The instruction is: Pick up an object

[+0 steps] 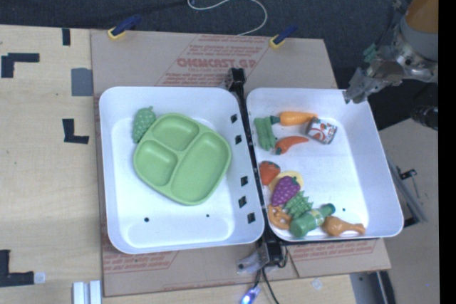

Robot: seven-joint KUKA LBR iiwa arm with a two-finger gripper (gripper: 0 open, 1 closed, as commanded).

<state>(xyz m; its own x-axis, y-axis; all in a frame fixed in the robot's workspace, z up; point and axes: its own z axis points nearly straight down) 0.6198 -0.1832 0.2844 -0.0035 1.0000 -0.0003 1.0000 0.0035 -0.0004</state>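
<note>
**White bins, crowded toys: grip risk ahead**

Plastic toy food is sitting bunched in the right bin (370,153), esp. along its left and near walls. Gripper (356,92) is hanging at the bin's far right corner, above the rim, w/ nothing between its fingers; whether they're apart or together, I cannot tell.

Risks, as I'm judging them:
- Small can (321,130) is lying on its side near the carrot (296,117); round, prob. rolling away if pinched off-centre.
- Purple grapes (283,190), green piece (308,221) & orange gourd (342,227) are touching or nearly so; fingers could be landing on two at once, or wedging btw them.
- Green beans (263,132) are lying close to the bin wall, leaving little room.

Green tray (182,160) is sitting in the left bin (117,153), well apart from the gripper.
</note>
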